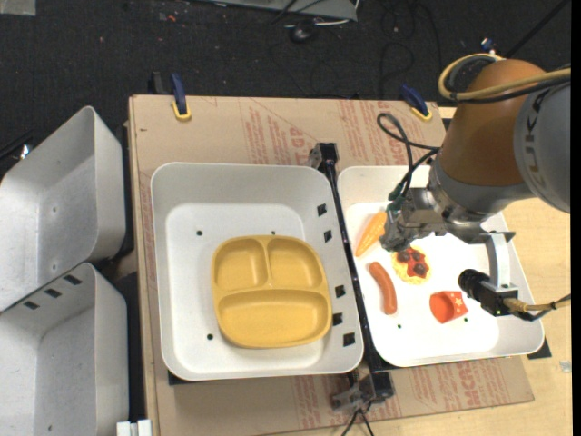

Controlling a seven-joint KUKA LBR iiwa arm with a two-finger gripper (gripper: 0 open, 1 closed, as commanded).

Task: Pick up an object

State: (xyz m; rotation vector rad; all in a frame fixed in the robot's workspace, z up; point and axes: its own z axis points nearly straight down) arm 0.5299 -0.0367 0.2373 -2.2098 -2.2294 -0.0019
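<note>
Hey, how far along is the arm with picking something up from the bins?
Nothing looks lifted yet: the carrot, sausage, small pizza and red piece all lie in the right bin. The gripper is low between carrot and pizza; I can't tell a grasp. Gripping and raising one remain.

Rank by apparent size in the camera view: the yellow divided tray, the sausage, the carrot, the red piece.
1. yellow divided tray, clearly largest.
2. sausage and carrot: alike; the tool partly covers the carrot, so unranked.
3. red piece, smallest.
</note>
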